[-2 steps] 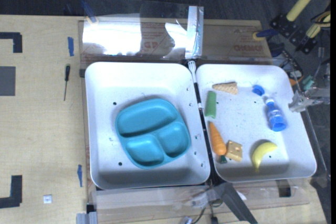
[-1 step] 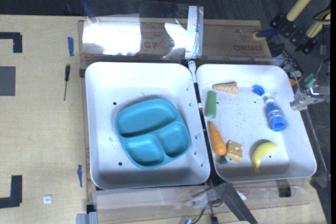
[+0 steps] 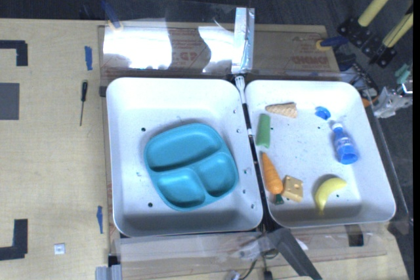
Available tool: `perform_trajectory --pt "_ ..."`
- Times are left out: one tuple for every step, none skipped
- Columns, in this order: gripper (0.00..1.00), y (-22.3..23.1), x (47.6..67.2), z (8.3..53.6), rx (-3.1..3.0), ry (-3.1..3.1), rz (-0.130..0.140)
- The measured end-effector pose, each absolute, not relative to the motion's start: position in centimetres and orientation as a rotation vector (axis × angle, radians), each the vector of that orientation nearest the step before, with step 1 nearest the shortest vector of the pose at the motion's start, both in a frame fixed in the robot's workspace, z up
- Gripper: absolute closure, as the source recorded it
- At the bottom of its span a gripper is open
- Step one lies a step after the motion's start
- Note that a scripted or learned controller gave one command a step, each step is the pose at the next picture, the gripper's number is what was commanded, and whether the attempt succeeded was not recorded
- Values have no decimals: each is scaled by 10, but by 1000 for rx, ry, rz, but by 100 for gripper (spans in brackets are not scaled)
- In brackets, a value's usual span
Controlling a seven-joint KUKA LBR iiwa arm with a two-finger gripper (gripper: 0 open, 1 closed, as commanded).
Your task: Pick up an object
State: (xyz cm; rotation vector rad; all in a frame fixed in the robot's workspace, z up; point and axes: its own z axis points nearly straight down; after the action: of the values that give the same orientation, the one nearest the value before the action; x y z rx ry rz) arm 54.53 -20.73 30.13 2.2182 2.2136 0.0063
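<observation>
Several items in right bin [image 3: 377,141] — carrot [image 3: 270,174] lengthwise far-to-near, tip far, slightly left; blue bottle [image 3: 344,143] likewise. Gripper [image 3: 396,94] by right rim — opening impossible to tell.

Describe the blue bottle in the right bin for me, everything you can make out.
The blue bottle looks like a small plastic toy, lying on its side on the floor of the right bin, near the bin's right wall. Its body is mid-blue with a paler, whitish band toward the neck, and the neck points toward the bin's far edge. A separate round blue piece, perhaps its cap, lies just beyond the neck; whether they touch is unclear. Nothing else touches it; the yellow banana lies apart, nearer the camera.
</observation>
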Motion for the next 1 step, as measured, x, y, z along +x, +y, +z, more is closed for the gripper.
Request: perform_trajectory --pt "100 -171 526 218 1898 2504 0"
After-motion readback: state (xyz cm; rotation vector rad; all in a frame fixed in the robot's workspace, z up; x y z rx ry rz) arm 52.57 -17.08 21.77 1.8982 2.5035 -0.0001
